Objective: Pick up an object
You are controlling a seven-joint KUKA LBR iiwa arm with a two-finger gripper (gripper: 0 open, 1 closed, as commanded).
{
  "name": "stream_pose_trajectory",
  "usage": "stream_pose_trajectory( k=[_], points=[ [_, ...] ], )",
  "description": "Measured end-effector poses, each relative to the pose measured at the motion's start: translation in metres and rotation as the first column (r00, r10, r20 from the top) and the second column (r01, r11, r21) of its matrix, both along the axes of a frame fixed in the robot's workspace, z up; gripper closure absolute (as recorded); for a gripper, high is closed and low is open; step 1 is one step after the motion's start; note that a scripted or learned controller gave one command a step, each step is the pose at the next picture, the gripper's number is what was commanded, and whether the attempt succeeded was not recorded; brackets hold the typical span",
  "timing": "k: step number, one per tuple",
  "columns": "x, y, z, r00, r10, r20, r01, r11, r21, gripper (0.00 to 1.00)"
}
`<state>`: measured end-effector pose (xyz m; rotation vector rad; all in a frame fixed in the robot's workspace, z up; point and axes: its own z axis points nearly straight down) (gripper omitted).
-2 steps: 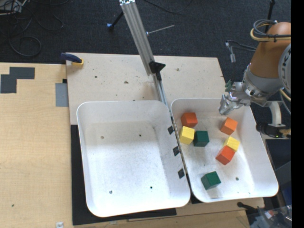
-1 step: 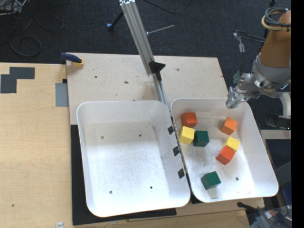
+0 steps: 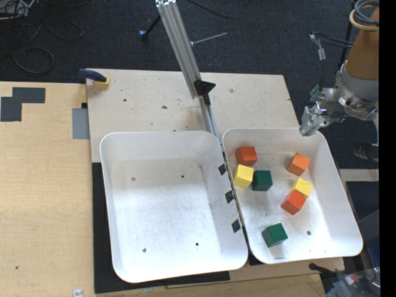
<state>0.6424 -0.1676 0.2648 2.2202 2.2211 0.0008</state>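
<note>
The right bin (image 3: 343, 228) holds several small blocks. An orange block (image 3: 246, 155) lies at its far left, with a yellow block (image 3: 244, 176) and a dark green block (image 3: 262, 180) just in front of it. Further right are an orange block (image 3: 298, 164), a small yellow block (image 3: 303, 186) and an orange-red block (image 3: 294, 202). Another green block (image 3: 274, 234) sits near the front. My gripper (image 3: 308, 126) hangs over the bin's far right corner, above and apart from the blocks, with nothing seen in it.
The left bin (image 3: 124, 166) stands beside the right one, with black clips (image 3: 230, 196) along the shared rim. A slanted aluminium post (image 3: 184, 48) rises behind the bins. A blue and yellow clamp (image 3: 94, 77) sits at the bench's far left corner.
</note>
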Motion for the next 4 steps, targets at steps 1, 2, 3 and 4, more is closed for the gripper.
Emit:
stream_pose_trajectory(
  k=[1,2,3,4],
  points=[
    [0.006,0.053,-0.016,1.0,0.004,-0.004,-0.004,1.0,0.002,1.0],
    [0.002,0.105,-0.012,1.0,0.005,-0.005,-0.005,1.0,0.003,1.0],
    [0.008,0.149,-0.017,1.0,0.003,-0.003,-0.003,1.0,0.002,1.0],
    [0.007,0.2,-0.036,1.0,0.003,-0.007,-0.003,1.0,0.002,1.0]
  ],
)
